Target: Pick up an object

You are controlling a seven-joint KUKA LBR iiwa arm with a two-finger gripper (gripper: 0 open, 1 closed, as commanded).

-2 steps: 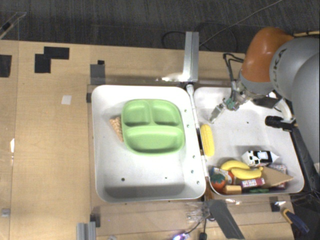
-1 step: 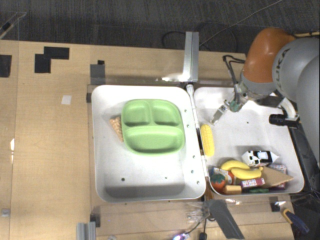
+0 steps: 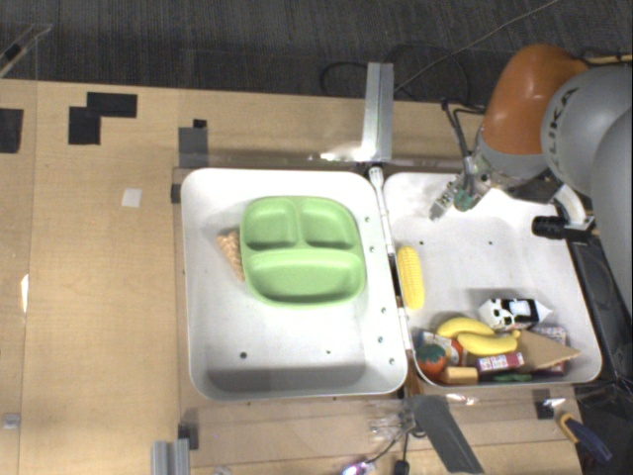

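Note:
My gripper (image 3: 451, 200) hangs over the far part of the right bin (image 3: 495, 245), above bare white floor, and no object lies under it. A yellow corn cob (image 3: 409, 277) lies along the right bin's left wall. In the near corner are a banana (image 3: 477, 332), a black-and-white toy (image 3: 510, 313), a brown wedge (image 3: 547, 349) and several small packets (image 3: 485, 366). These objects lie well nearer the front than the gripper.
The left bin (image 3: 213, 344) holds a green divided plate (image 3: 300, 248) with a tan waffle-like piece (image 3: 229, 252) tucked at its left edge. A metal post (image 3: 379, 107) stands behind the divider between the bins. The arm's orange band (image 3: 524, 97) rises at the right.

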